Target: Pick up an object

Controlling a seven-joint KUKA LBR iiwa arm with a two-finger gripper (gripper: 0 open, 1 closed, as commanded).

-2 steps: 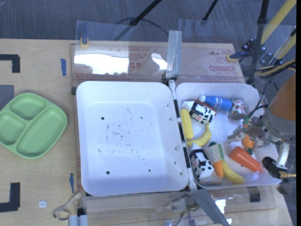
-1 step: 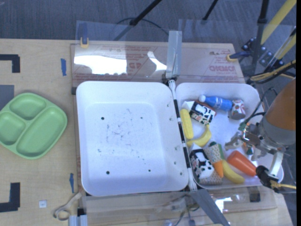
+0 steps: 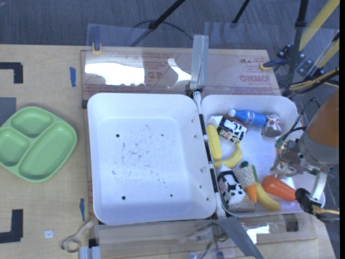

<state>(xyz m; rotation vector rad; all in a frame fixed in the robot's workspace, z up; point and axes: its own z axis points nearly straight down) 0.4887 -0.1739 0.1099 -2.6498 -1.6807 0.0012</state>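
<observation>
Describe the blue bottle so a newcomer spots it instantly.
Look in the right bin, the one crowded with toys. Along its far wall lies the blue bottle, on its side, white cap pointing left. It is the only blue thing among yellow, orange and black-and-white items.

Two white bins sit side by side on the bench. The left bin holds nothing but small marks. The right bin holds a blue bottle at its far side, a cow-print carton beside it, a corn cob, a banana, a second cow-print carton, and an orange carrot near the front. The gripper hangs over the bin's right side, just above the carrot. A green divided plate lies on the bench at far left.
</observation>
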